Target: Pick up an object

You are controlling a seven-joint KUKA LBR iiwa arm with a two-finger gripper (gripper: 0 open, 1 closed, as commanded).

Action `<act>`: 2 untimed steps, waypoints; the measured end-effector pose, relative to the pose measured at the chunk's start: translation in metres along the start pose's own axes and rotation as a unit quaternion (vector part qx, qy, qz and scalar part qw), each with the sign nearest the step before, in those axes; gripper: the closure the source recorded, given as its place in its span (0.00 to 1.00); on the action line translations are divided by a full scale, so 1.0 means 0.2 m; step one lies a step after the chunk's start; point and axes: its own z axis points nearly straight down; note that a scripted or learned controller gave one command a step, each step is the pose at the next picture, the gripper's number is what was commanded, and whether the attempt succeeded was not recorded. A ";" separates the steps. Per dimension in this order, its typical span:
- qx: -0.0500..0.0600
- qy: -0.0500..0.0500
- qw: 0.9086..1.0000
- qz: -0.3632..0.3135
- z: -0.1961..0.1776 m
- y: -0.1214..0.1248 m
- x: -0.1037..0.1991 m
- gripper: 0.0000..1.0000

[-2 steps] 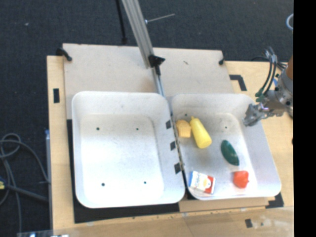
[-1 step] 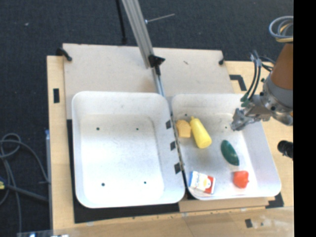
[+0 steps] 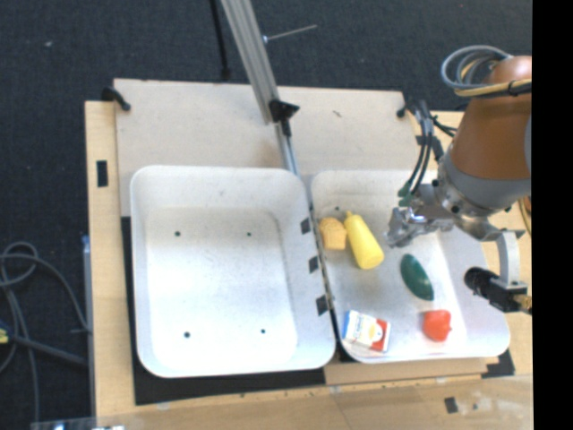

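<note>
My gripper [image 3: 405, 225] is hovering, and I'm unable to tell its state. I'm eyeing the green object [image 3: 416, 276] just below it: probably light, smooth, slippery; I'm planning to pinch across its narrow middle.

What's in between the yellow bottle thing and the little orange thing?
The dark green object lies between the yellow bottle and the orange object, seen in the camera view.

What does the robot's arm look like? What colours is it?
The arm is fat and round, orange-brown on top and grey lower down. Thin dark cables run down beside it, and a grey hose loops at the top. Its gripper is small, silvery metal.
</note>
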 end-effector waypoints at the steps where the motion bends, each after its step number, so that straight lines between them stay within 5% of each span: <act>1: 0.000 0.000 1.000 0.000 0.08 -0.07 0.26 1.00; 2: 0.000 0.000 1.000 0.000 0.15 -0.08 0.51 1.00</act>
